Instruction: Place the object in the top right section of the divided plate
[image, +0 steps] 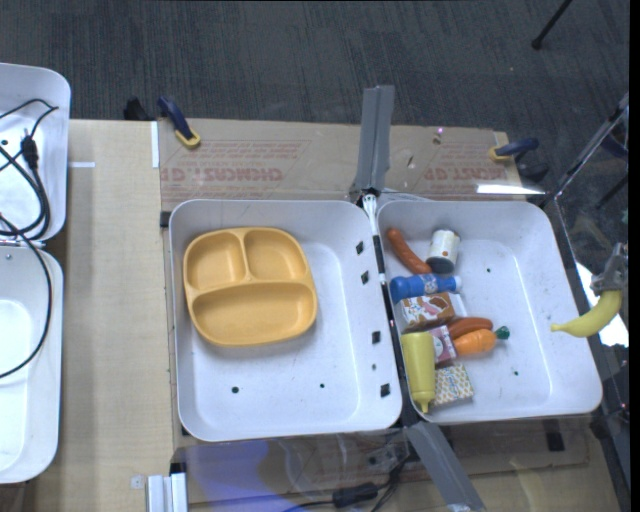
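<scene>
A yellow banana (590, 318) hangs at the right rim of the right bin (530, 395), its upper end caught between the fingers of my gripper (610, 290), which is shut on it at the view's right edge. The orange divided plate (195, 300) lies in the left bin (270, 400), toward its upper left. It has two small sections at the top and one long section below. Nothing lies in the plate's top right section (275, 255). My gripper is far to the right of the plate, across the whole right bin.
Along the right bin's left side lie a sausage (405, 250), a white can (443, 247), a blue bottle (425, 287), a carrot (475, 342), a yellow bottle (420, 368) and small packets. A grey divider post (375, 140) stands behind the bins.
</scene>
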